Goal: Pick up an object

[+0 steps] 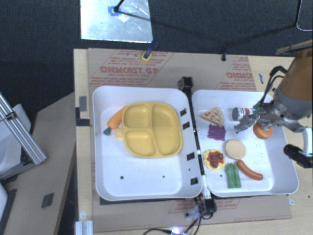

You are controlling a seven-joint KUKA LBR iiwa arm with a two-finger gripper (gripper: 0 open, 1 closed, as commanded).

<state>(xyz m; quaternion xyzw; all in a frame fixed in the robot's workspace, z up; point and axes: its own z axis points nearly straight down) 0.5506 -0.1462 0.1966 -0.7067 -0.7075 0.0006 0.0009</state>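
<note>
You had the gripper [250,123] low in the right bin [288,177], fingers spread and empty btwn the can [241,113] and orange piece [263,131], so closing there risked knocking the can over w/o grabbing either.

Glossy yellow plastic plate [149,130], smooth white plastic bins [142,190], matt cardboard sheet [128,66]

A robot lab (rigged bench [161,62], two white bins [102,180])
</note>
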